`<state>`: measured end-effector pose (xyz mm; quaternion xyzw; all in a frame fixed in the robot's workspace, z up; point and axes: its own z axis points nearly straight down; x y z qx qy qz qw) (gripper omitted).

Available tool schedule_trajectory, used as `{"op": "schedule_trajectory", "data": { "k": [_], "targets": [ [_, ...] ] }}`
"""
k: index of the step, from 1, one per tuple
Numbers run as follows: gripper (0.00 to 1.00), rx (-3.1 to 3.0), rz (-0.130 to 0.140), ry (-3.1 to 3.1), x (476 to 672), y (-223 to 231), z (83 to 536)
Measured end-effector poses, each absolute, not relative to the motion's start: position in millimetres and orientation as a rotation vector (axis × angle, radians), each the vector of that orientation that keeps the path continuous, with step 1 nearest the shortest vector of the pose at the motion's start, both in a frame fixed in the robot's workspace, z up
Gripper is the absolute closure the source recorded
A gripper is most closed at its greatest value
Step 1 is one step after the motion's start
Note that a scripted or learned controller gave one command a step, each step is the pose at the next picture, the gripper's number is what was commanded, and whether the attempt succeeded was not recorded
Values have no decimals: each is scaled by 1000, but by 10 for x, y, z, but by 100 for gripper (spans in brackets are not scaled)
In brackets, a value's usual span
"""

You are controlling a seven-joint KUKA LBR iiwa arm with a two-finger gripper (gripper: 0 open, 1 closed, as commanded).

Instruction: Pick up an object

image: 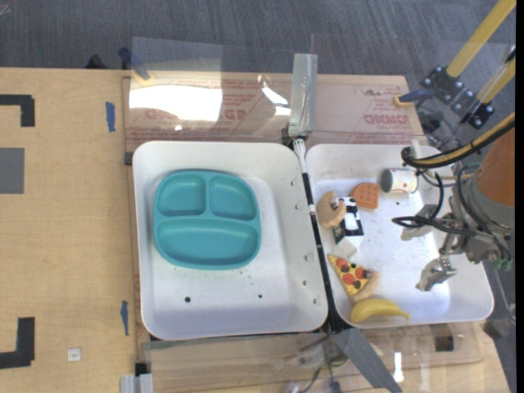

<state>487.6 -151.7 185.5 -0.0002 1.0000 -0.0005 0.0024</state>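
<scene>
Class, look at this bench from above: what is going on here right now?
A grey robot arm reaches in from the right over the right bin. Its tool hangs above bare bin floor, holding nothing visible. Toy food lies to its left: a pizza slice, a banana, a waffle. The left bin holds a teal divided plate. Nothing is picked up yet.

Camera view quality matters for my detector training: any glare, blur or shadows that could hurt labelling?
Camera view: bright glare washes over the clear panel behind the left bin; the gripper looks slightly soft and casts a faint shadow on the right bin floor; the teal tray and the banana are evenly lit and sharp.
</scene>
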Motion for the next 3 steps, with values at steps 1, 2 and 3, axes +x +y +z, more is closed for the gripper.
{"op": "schedule_trajectory", "data": {
  "k": [1,2,3],
  "targets": [
    [0,729,1,3054,4975,-1381,950],
    [100,724,-1,3048,4996,-1379,1066],
    [100,1420,6,2795,5142,-710,1865]
  ]
}}
